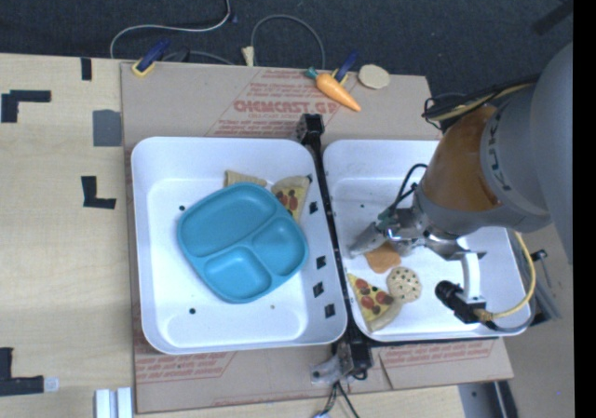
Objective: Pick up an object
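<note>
In the right bin [340,157], gripper [377,237] low over the floor, left of centre; finger state impossible to tell. Nothing seen between the fingers. Brown round piece [383,260] just below the gripper, touching or nearly so. Cookie [404,284] next to that, lower right. Pizza slice [372,301] at the bin's front left corner, near but apart from the gripper. In the left bin [149,221]: blue divided plate [242,241], tilted, over a second pizza slice [292,193] and a tan flat piece [244,179] at its far edge. Behind the bins on cardboard [214,100]: toy carrot [336,91], tan disc [374,76].
</note>
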Controlling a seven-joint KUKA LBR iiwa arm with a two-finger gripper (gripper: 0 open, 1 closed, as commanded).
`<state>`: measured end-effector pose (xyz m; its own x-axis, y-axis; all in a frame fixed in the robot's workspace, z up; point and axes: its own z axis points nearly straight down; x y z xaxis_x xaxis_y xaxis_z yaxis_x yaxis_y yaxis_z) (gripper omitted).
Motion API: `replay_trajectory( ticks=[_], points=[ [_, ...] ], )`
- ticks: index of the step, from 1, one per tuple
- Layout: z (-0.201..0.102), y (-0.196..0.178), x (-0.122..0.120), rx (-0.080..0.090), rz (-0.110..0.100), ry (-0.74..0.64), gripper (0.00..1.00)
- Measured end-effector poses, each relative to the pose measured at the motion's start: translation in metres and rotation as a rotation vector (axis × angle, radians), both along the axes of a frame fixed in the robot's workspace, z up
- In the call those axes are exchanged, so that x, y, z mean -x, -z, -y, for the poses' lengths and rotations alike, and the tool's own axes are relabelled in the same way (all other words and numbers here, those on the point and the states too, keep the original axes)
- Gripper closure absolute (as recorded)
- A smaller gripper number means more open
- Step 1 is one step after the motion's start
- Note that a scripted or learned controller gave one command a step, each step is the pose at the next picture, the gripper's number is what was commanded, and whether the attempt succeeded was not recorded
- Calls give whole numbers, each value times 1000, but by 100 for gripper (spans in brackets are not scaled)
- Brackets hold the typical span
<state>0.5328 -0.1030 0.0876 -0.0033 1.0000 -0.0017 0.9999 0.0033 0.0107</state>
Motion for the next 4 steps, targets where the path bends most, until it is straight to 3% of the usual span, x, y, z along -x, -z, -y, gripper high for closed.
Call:
replay_trajectory(
  ticks=[2,3,4],
  points=[
    [2,0,3,-1,0,-1,0],
    [1,1,-10,-1,-11,4,0],
    [2,0,13,2,0,2,0]
  ],
)
